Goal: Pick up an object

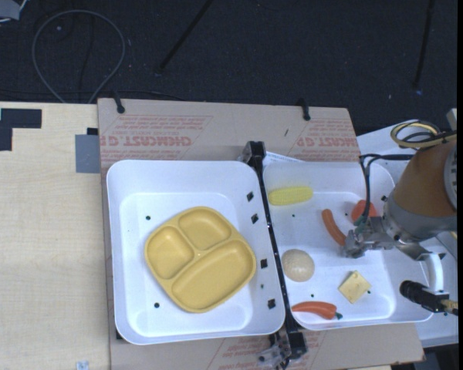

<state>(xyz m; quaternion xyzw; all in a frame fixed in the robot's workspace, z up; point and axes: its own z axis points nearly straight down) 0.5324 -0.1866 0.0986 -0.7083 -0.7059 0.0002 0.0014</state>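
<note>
Writing: red print on the cardboard sheet (216,129) under the bins, upside down and mirrored from this angle, two repeats along the far edge; individual letters too unclear to read with confidence. More red print on the cardboard's near edge, partly cut off.

Left bin (127,206): white, shallow, holding a yellow divided plate (201,259) with three compartments, set at a slant near the bin's middle.

Right bin (386,303): white, shallow, touching the left bin along a dark centre seam.

Yellow corn cob (290,196): lying crosswise near the far left corner of the right bin.

Orange sausage (332,227): slim, tilted, just left of the gripper.

Red piece (359,209): partly hidden behind the gripper; shape unclear.

Beige round ball (298,265): pale, near the centre seam.

Cheese wedge (355,287): pale yellow, angular, in front of the gripper, apart from it.

Red chilli (315,310): with a green stem end, lying along the near wall.

Gripper (355,245): low over the right bin's right half, beneath the orange band of the arm; finger opening impossible to tell; nothing visibly between the fingers.

Open room: bare white floor between ball, sausage and wedge; right wall close to the arm.

Surroundings: light wooden benchtop (38,245) to the left, dark floor with cables beyond.
</note>
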